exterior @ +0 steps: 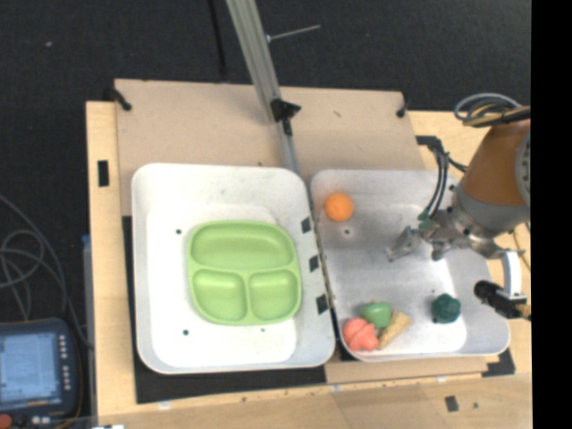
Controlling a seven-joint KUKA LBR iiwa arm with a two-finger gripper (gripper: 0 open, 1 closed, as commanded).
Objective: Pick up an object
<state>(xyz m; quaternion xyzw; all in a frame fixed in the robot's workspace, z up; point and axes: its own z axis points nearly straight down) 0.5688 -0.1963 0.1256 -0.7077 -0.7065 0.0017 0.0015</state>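
Camera view shows the gripper [416, 242] over the right bin [375, 206], fingers apart and holding nothing. No pickup is made yet; the orange ball [339, 207] and dark green toy [445, 308] lie loose.

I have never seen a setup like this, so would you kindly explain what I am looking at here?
This is one camera fixed above a bench, looking down at a slant. A grey robot arm with an orange band reaches in from the right; its gripper hangs over the right white bin with nothing seen in it. That bin contains an orange ball, a dark green object, and a cluster of a green piece, a pink piece and a tan piece. The left white bin contains a green divided plate.
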